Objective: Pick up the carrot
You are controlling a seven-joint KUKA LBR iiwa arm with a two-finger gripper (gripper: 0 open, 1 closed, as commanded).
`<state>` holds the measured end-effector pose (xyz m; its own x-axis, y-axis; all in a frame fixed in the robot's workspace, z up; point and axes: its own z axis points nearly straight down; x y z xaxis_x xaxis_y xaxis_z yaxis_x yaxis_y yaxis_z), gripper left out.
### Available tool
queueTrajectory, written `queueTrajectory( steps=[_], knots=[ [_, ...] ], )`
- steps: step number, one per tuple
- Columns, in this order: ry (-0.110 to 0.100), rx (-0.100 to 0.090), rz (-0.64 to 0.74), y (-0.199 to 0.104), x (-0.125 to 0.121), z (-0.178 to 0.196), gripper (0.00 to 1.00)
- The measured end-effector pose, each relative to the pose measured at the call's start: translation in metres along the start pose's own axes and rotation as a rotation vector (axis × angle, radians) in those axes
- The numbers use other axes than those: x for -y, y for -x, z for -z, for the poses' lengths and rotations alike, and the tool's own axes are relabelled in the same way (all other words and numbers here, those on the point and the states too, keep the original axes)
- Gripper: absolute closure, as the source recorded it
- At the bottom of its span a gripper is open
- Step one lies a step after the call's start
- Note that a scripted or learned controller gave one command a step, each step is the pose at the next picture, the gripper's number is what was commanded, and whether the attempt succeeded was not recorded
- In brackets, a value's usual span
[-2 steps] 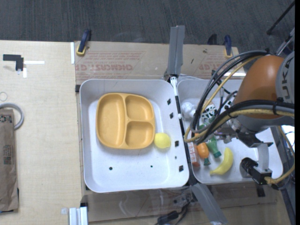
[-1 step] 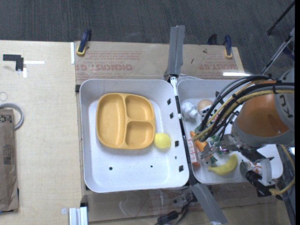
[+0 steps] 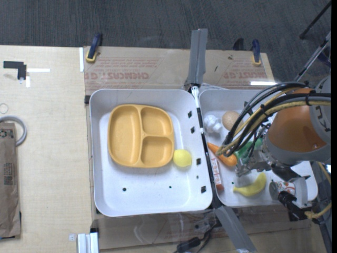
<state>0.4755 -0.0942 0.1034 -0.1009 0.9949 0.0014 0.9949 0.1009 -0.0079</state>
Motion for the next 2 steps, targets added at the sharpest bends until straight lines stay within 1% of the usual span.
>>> queueTrajectory(
  steps=[1, 2],
  knots=[
    [0.001, 0.001, 0.001, 0.0, 0.0, 0.0, 0.0],
    [0.007, 0.003, -0.112, 0.039, -0.095, 0.017, 0.0]
  ],
)
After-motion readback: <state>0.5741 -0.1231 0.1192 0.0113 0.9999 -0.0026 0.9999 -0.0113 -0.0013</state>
